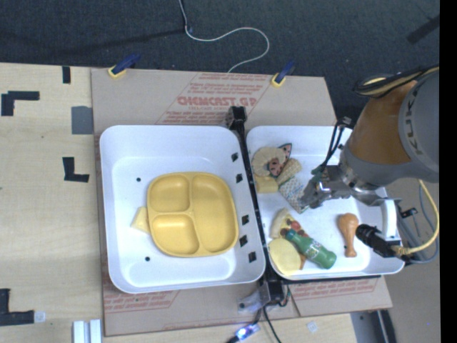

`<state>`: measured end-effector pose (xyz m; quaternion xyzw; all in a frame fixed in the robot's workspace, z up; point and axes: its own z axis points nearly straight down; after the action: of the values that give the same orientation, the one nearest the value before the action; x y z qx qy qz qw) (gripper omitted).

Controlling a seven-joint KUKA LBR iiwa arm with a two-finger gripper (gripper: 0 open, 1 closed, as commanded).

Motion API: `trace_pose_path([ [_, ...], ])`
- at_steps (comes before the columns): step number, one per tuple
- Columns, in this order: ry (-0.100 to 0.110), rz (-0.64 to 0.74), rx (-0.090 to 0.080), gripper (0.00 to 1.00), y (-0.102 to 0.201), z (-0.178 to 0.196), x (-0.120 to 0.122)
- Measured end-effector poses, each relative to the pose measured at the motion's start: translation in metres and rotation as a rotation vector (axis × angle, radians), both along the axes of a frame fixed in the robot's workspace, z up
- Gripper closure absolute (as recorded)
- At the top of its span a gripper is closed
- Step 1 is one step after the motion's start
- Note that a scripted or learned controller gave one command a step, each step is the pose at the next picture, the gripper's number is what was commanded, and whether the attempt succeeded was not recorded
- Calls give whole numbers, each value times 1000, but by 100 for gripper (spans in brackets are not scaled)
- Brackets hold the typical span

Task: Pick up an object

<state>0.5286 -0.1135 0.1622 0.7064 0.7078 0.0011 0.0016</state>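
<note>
Arm: the grey KUKA arm [400, 138] with its orange band reaches in over the right edge of the right bin [325, 136].
Gripper: the gripper [308, 200] is low over the middle of the right bin, pointing toward the bin's left side, just beside the small plush toy.
Jaws: whether they stand apart or together cannot be told from this view; nothing is seen between them.
Plush toy: a cream and brown plush toy [275, 164] lies near the far left corner of the right bin, against the divider between the bins.
Green bottle: a green bottle [312, 250] lies tilted near the front edge of the right bin, resting over a pale yellow plate [283, 259].
Drumstick: a toy chicken drumstick [348, 231] lies near the front right corner of the right bin, apart from the gripper.
Left bin: the left bin [121, 148] holds a yellow divided tray [193, 214] near its centre, with a pale yellow piece [139, 220] tucked under the tray's left edge.
Base: both bins sit on a cardboard sheet [214, 98].
</note>
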Motion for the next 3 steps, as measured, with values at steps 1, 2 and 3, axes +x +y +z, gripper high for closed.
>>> trace_pose_path([
  [1,2,0,1,100,6,47,-6],
  [2,4,0,1,100,7,63,-6],
  [3,6,4,2,100,54,52,9],
])
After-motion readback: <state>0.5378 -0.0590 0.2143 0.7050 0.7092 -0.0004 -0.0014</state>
